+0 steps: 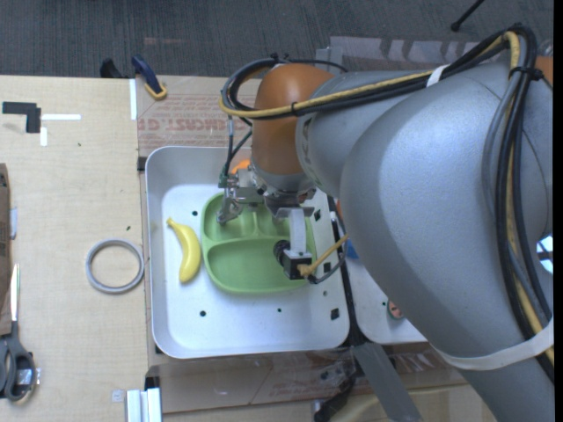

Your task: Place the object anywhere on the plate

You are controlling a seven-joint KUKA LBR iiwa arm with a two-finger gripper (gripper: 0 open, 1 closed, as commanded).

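Gripper point(230, 207) hangs over the green plate's point(251, 271) far-left corner; whether it is open or holding anything cannot be told. Nearest lies open white floor of the bin point(246, 328). Farther in, the banana point(185, 249) lies just left of the plate's rim, near the bin's left wall.

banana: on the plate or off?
Off. The banana lies on the white bin floor, beside the green plate's left rim.
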